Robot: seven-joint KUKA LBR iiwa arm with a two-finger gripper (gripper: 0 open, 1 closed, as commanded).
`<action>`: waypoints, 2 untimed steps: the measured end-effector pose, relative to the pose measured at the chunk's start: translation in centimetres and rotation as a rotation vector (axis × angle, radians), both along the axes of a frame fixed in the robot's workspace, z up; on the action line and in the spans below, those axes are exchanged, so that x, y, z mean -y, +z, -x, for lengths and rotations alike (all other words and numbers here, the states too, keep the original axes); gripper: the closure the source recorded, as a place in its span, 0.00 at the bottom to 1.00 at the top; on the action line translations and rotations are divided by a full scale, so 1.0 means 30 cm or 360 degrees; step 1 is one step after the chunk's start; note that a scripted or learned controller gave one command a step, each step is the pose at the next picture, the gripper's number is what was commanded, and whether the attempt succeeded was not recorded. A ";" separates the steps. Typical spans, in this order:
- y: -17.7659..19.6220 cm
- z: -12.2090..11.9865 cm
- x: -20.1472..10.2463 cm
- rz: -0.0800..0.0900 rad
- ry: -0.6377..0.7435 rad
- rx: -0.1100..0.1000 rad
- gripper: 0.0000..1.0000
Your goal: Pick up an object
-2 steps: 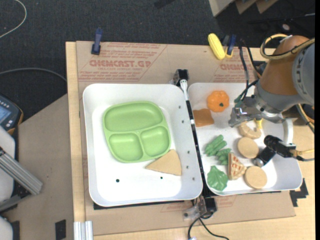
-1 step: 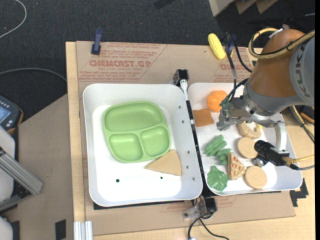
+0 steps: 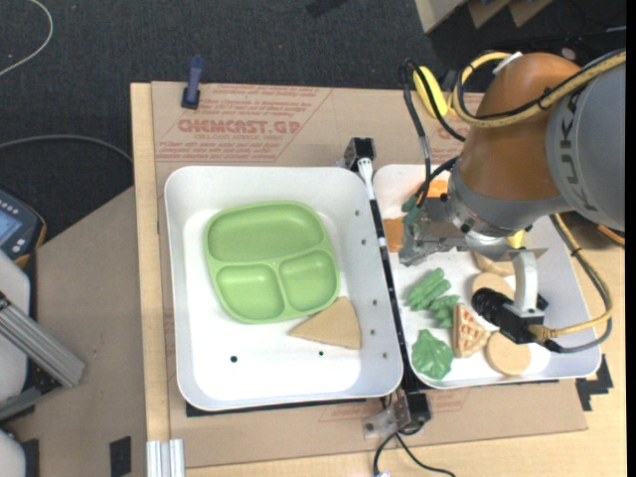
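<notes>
Down at the front of the right bin (image 3: 586, 361) sit a green leafy piece (image 3: 431, 355), a pizza slice (image 3: 467, 328) and a round cookie (image 3: 511, 356), all toy food, probably light, stiff plastic. Green beans (image 3: 429, 291) lie just behind the leafy piece. I'm hovering my gripper (image 3: 429, 238) just behind the beans; can't tell my jaws' state. I'd pinch the pizza slice across its flat sides, looks least slippery
</notes>
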State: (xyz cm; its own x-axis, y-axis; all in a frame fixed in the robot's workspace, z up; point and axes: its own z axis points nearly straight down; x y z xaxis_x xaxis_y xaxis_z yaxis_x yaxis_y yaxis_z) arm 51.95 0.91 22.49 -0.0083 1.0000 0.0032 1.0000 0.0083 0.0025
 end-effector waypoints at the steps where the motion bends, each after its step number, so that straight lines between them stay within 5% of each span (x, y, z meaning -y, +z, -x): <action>1: -0.142 -0.132 0.053 0.0008 -0.0014 -0.0002 1.00; 2: -0.099 -0.130 0.051 0.0006 -0.0014 0.0002 1.00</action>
State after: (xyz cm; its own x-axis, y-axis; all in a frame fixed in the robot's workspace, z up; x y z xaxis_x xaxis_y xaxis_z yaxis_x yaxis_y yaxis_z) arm 55.84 -0.61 19.53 0.0007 1.0000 -0.0007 1.0000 -0.0007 0.0040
